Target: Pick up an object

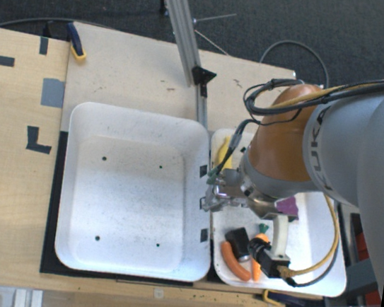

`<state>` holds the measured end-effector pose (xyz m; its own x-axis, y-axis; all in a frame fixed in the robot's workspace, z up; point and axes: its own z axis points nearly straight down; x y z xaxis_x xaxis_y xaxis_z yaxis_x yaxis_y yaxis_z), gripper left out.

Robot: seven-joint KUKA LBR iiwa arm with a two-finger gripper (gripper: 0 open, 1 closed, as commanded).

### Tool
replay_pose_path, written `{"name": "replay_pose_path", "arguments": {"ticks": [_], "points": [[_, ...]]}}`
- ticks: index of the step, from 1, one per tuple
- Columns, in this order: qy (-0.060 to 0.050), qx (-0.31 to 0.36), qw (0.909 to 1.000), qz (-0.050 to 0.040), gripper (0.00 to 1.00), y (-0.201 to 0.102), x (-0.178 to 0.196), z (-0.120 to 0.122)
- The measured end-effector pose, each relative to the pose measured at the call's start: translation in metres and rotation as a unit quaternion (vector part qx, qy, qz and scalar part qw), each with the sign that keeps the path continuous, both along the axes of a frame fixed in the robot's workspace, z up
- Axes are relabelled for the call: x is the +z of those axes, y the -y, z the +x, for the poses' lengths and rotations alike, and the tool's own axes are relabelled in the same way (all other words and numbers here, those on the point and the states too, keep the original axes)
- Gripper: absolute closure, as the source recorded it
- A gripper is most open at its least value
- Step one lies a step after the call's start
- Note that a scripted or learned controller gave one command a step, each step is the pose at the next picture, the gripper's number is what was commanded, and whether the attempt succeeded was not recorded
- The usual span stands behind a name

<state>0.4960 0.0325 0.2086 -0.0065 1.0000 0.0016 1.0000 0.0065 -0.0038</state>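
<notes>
Arm [307, 145] over right bin [334, 278], wrist low, gripper [225, 193] near bin's left wall. Grip state: can't tell, tool hidden under wrist. Candidate objs at bin's near end: orange carrot-like piece [236, 267], black item [237, 240] just beside it, purple piece [288, 206] by wrist. Left bin [75, 167] w/ only dark specks. Best approach, prob.: pick one obj apart from neighbours, centre over it, descend straight, stay off bin wall, close firmly before lifting.

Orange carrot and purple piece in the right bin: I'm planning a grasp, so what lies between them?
In the camera view, a black block lies between the orange carrot and the purple piece.
</notes>
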Motion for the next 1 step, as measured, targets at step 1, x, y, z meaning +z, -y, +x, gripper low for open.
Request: {"name": "replay_pose_path", "arguments": {"ticks": [1], "points": [[0.0,0.001,1.0,0.0,1.0,-0.0593,0.0023,-0.0085]]}}
